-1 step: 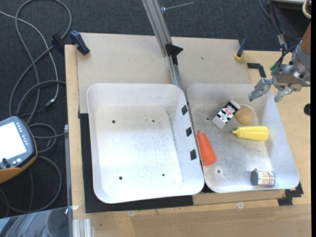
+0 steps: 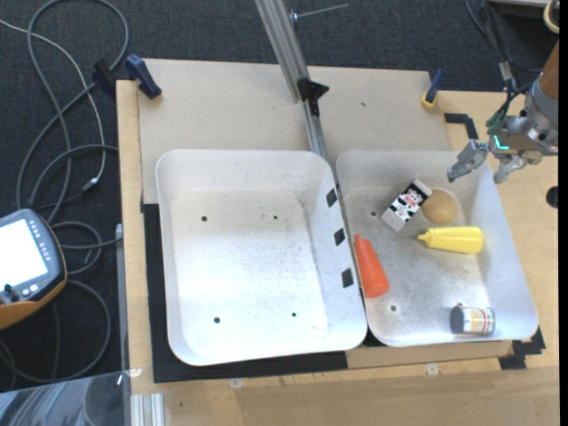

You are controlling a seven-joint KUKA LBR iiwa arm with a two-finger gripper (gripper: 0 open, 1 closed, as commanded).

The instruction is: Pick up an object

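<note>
My gripper (image 2: 486, 163) hangs over the far right corner of the right bin (image 2: 513, 264), its two fingers spread open with nothing between them. Below and left of it lie a black-and-white carton (image 2: 406, 206) and a tan round object (image 2: 440, 208), touching each other. A yellow bottle (image 2: 453, 239) lies on its side just in front of them. An orange carrot-like piece (image 2: 371, 265) rests by the bin's left wall. A small can (image 2: 471, 319) lies near the front right corner.
The left bin (image 2: 177, 185) sits beside the right one, with a black-clipped divider between them. A metal pole (image 2: 280, 34) slants up from the back. Blue and yellow clamps hold the board's far corners. A pendant and cables lie on the floor at left.
</note>
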